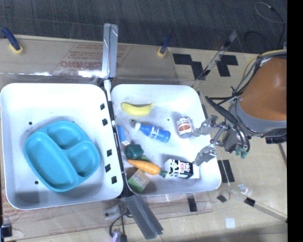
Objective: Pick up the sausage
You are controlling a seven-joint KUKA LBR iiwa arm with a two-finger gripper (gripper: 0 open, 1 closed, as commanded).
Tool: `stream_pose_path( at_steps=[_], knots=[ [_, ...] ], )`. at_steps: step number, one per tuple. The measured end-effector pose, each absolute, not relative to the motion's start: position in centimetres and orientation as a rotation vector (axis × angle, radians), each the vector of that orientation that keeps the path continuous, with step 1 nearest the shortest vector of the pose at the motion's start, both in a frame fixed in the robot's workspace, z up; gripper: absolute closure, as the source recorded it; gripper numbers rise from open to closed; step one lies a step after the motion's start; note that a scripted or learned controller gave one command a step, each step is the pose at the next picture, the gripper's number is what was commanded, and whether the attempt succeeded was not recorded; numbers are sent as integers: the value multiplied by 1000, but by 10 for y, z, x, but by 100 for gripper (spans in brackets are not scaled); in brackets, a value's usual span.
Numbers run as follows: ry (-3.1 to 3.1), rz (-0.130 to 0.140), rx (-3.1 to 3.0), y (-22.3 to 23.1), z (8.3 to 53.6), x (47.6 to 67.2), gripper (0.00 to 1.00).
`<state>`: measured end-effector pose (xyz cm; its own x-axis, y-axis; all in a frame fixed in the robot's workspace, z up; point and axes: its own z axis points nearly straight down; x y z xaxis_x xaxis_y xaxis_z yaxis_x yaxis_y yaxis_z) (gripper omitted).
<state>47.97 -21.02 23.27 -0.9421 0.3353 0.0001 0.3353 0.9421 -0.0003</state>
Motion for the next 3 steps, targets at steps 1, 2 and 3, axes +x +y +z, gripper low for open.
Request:
stream_pose_path(
  at_steps=[1, 2, 3],
  knots=[
    [-3133, 0, -251, -162, 210, 601, 0],
    [-3136, 1, -239, -105, 220, 648, 0],
    [-3141, 2, -237, -106, 231, 649, 100]
  ],
)
